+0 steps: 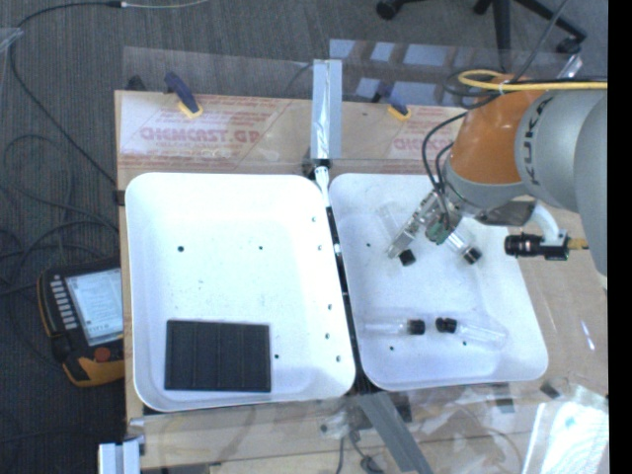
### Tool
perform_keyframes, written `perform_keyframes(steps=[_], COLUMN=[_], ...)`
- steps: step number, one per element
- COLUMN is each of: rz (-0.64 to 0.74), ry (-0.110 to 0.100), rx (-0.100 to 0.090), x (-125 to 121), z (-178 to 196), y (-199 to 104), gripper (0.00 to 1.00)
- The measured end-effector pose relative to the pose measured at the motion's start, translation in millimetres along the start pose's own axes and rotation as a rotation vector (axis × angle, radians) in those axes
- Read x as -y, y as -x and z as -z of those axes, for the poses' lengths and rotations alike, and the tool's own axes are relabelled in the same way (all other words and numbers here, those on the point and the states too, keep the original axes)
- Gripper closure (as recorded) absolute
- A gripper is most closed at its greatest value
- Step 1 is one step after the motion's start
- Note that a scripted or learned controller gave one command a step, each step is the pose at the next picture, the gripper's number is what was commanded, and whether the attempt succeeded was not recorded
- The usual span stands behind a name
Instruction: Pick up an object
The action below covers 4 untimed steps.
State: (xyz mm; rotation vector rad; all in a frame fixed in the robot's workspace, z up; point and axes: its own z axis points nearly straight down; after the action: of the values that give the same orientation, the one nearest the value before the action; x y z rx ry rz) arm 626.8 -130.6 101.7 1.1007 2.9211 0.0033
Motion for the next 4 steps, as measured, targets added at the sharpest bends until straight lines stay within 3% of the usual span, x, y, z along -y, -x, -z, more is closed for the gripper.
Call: perform_keyframes(steps=[1, 2, 3, 4], rz=[0.05, 0.048, 0.048, 0.16], ry=[-0.01, -0.005, -0.005, -0.004], rx=[-0.02, -0.009, -0.009, -0.007], x=[16, 14, 14, 99], z=[-12, -13, -13, -10], y=[45, 46, 46, 0], gripper=[1.0, 0.0, 0.0, 0.0])
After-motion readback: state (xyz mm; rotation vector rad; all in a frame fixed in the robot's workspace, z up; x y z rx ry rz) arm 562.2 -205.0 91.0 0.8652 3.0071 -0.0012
